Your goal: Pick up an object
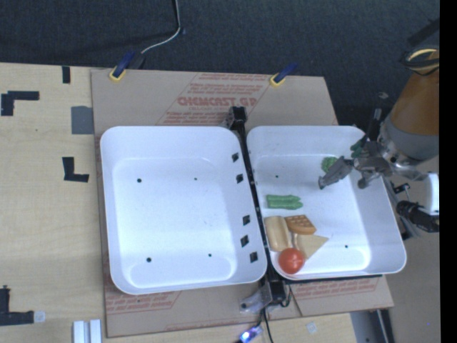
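The shallow white plastic right bin (371, 213) holds everything: against its left wall lie a flat green pod-shaped piece (285, 202), a tan bread-like roll (276, 232), a brown waffle piece (301, 225), a pale yellow wedge (312, 244) and a round red tomato-like ball (290, 261). At that bin's upper right hangs the grey two-finger gripper (341, 171), fingers apparently apart, clamped on nothing I can see. Nearest is a small green leafy piece (329, 164), just up-left of the fingers.
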`<action>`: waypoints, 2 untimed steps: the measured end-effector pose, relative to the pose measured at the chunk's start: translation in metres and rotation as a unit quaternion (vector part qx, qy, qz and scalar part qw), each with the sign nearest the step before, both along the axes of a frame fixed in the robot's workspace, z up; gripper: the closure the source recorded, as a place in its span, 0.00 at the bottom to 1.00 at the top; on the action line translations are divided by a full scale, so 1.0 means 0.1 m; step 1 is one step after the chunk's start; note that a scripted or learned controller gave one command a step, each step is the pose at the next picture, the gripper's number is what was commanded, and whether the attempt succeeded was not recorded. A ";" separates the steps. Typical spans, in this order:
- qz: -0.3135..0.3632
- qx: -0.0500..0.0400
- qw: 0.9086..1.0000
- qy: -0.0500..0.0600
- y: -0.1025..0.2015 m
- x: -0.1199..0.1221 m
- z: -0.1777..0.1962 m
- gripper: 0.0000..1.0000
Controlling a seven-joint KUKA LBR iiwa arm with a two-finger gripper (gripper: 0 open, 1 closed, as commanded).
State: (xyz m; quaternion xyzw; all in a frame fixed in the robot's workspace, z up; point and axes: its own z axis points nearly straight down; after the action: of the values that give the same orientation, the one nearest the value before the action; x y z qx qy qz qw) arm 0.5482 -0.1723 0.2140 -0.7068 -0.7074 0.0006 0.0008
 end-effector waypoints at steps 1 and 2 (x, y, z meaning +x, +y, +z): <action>0.002 0.000 1.000 0.001 0.68 -0.15 -1.36 0.00; 0.001 -0.002 1.000 -0.005 0.29 0.81 -1.28 0.00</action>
State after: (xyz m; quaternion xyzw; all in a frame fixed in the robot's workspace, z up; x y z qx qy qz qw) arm 0.6295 -0.1435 0.0856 -0.7062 -0.7080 -0.0014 -0.0038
